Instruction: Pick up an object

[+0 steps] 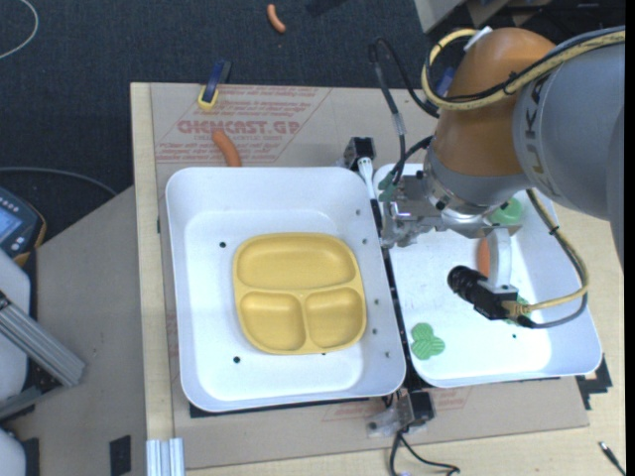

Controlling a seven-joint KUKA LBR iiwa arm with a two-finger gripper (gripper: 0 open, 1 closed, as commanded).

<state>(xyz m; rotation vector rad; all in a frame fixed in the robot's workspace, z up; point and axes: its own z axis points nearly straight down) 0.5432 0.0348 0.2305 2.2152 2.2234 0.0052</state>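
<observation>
We see the gripper low over the right bin, its own bulk hiding how its jaws stand; the orange carrot-like piece lies upright just beside it, the green piece nearer us.

Orange sausage-shaped piece on cardboard sheet behind bins; another on dark floor; yellow-blue clip at cardboard edge.

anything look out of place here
Yes: two small orange pieces lie outside the bins, one on the cardboard behind the left bin, one on the dark floor beyond the bench.
</observation>
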